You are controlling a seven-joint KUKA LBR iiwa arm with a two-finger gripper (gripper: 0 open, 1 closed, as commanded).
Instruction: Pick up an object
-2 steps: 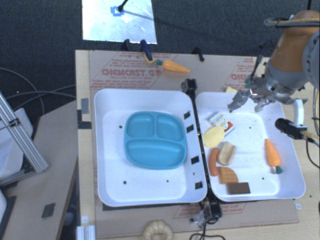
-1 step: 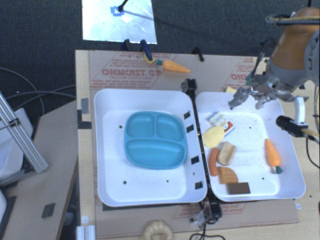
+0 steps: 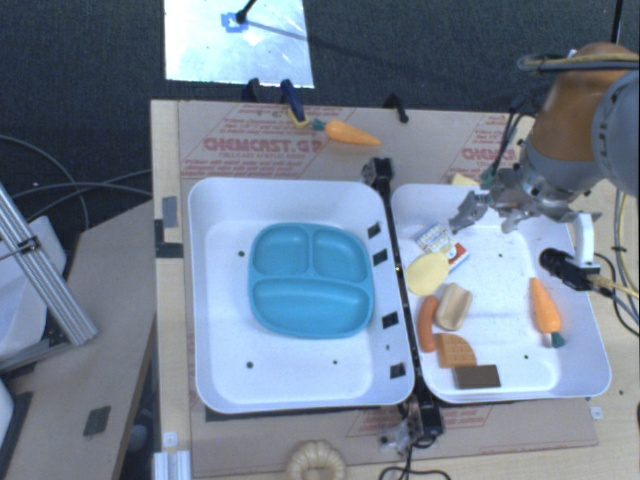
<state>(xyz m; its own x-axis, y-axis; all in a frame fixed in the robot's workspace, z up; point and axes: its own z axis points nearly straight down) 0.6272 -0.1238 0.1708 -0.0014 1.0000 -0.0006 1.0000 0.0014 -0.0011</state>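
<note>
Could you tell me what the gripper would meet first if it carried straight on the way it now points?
Probably the small red-and-white packet just beyond the gripper, which points down-left in the right white bin; depth is unclear.

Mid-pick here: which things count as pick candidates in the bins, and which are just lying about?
Job:
gripper
yellow piece
bread roll
hot dog
toast
brown bar
carrot
packet

Lying about:
blue plate
second carrot outside the bins
foil sheet
</note>
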